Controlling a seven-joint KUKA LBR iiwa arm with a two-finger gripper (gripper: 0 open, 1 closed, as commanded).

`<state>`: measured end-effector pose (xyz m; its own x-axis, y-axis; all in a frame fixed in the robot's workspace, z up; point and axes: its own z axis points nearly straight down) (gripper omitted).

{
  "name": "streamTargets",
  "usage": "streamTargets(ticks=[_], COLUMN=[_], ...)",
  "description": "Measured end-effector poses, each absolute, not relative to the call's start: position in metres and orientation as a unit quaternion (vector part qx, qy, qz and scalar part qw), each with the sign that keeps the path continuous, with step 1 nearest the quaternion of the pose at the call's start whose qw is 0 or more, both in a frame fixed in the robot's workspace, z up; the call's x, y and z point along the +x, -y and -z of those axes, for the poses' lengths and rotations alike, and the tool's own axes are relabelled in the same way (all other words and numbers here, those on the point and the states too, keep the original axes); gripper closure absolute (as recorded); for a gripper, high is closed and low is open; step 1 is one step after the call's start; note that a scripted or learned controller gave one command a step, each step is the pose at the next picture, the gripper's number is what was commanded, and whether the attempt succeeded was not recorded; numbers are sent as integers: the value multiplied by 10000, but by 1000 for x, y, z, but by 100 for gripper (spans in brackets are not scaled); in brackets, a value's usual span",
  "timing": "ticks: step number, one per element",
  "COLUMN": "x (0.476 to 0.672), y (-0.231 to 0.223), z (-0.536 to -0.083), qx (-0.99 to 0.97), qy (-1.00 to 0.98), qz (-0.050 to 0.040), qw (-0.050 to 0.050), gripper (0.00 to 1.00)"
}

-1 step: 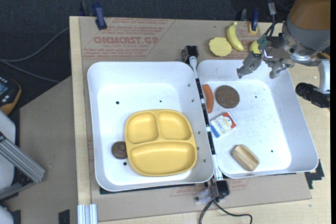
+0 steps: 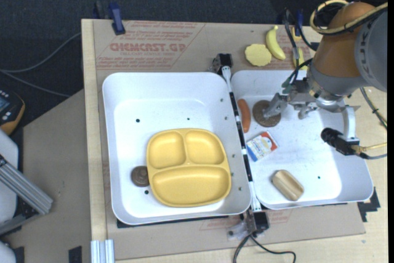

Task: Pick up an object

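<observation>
In the right bin (image 2: 345,185) lie an orange-red sausage (image 2: 244,115), a brown round disc (image 2: 266,114), a small red-and-white packet (image 2: 261,146) and a tan bread roll (image 2: 287,185). My gripper (image 2: 293,106) hangs low over the bin's back part, just right of the brown disc. Its left finger reaches the disc's edge. The fingers stand open and I see nothing between them. The grey arm with its orange band (image 2: 341,40) comes in from the right.
The left bin (image 2: 123,95) holds a yellow divided plate (image 2: 188,166) and a small brown disc (image 2: 140,176) beside it. Behind the right bin, a banana (image 2: 276,43) and a yellow lump (image 2: 258,55) lie on the bench. A black cable plug (image 2: 335,138) hangs over the right bin.
</observation>
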<state>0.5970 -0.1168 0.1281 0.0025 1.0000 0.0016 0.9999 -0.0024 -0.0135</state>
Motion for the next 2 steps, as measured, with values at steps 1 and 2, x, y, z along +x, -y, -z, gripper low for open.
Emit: streamTargets(ticks=[1, 2], x=[622, 623], y=[97, 99], z=[-81, -96], qx=[-7065, -7072], qy=[7077, 7070], qz=[-12, 7], qw=[25, -7], gripper=[0, 100])
